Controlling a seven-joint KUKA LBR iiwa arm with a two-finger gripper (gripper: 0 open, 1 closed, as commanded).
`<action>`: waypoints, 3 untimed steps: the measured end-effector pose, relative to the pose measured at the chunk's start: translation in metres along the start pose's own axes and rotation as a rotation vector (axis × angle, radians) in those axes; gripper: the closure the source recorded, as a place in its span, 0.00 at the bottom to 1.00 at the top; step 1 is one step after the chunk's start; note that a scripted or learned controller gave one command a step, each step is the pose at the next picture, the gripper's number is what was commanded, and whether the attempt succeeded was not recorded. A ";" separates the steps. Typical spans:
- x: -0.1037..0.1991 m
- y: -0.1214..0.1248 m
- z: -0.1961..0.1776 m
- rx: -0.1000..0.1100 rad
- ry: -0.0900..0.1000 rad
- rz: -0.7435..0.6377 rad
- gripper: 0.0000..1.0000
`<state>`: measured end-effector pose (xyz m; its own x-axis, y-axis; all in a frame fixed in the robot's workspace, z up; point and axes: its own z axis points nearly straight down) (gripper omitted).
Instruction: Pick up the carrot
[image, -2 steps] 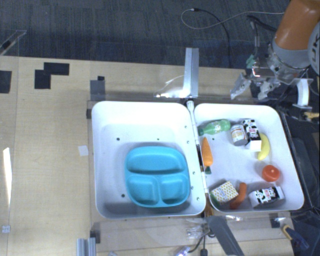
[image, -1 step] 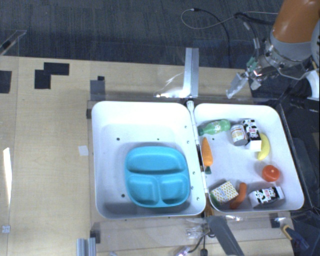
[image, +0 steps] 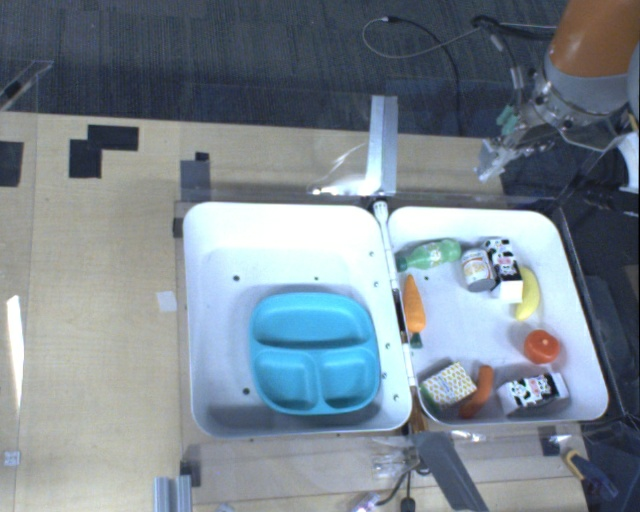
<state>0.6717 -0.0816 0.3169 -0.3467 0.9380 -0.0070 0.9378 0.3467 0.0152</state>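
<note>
- The left shallow white plastic bin (image: 205, 300) held just a sky-blue plastic divided plate (image: 314, 351) with three compartments, lying flat toward the middle; nothing there looked likely to interfere, being well apart from the target
- The small orange plastic carrot (image: 413, 305) lay in the right shallow white plastic bin (image: 575, 290), hard against its left wall beside the divider between the bins, long axis running away from me. I judged this the main hazard: a finger coming down on the wall side had little room and could strike the rim or skid the carrot along it
- Just above the carrot sat a pale green crumpled packet (image: 428, 254), near its top end; a grasp placed too high could catch that instead
- Lower in that bin a reddish-brown sausage-shaped toy (image: 479, 391) rested beside a yellow-patterned packet (image: 447, 383); similar in shape and warm in colour, it might be mistaken for the carrot, I thought
- An orange round lidded object (image: 541, 346) and a yellow banana-shaped toy (image: 528, 293) lay further right, also close in hue
- The two-finger gripper (image: 500, 150) hung beyond the bin's far rim at upper right, well apart from the carrot and holding nothing I could make out; whether it was spread or closed I could not tell
</note>
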 end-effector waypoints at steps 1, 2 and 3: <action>0.015 0.004 -0.002 0.008 0.004 0.044 1.00; -0.034 -0.044 -0.092 0.006 0.001 -0.105 1.00; -0.100 -0.076 -0.122 0.007 0.001 -0.261 1.00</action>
<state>0.6332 -0.2016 0.4379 -0.5768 0.8168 -0.0086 0.8168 0.5768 0.0064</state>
